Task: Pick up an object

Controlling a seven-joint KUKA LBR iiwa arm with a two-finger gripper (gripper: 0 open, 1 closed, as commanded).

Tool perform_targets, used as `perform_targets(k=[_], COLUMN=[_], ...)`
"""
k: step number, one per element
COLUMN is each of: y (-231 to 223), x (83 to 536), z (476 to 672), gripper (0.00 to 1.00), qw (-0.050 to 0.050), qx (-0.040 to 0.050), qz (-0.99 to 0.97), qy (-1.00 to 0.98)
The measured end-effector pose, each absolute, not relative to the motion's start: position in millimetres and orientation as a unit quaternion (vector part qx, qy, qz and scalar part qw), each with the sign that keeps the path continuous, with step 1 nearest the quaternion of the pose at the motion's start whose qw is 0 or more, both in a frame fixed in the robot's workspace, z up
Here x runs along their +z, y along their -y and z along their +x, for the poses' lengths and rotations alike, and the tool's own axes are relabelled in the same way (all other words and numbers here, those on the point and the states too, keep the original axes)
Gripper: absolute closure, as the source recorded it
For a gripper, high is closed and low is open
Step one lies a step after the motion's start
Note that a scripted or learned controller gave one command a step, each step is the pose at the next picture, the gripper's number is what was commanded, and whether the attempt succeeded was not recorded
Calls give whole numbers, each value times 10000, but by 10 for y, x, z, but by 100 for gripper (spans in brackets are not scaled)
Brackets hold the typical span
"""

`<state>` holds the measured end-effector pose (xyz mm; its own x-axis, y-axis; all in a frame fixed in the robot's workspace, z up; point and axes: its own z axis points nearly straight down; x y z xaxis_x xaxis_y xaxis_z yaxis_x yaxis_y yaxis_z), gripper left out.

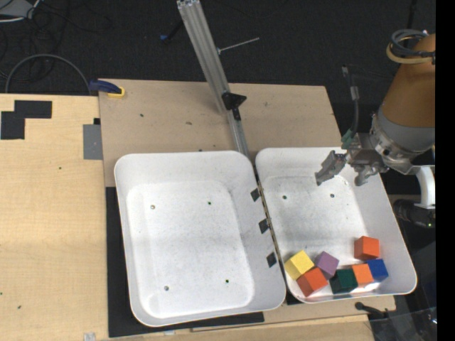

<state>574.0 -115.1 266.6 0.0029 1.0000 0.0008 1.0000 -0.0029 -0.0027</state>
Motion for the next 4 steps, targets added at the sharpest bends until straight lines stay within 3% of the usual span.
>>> perform_targets(k=[1,2,3,4], y=[844,822,2087,1065], x=[1997,3362,4772,5439], z=[5586,4935,5004,4874], gripper=[0,0,0,0], qw=[50,-19,-43,-15], qx=[29,-17,-3,-19], qz=[-7065,-7070,-7087,-7042], qy=[7077,7073,7055,7100])
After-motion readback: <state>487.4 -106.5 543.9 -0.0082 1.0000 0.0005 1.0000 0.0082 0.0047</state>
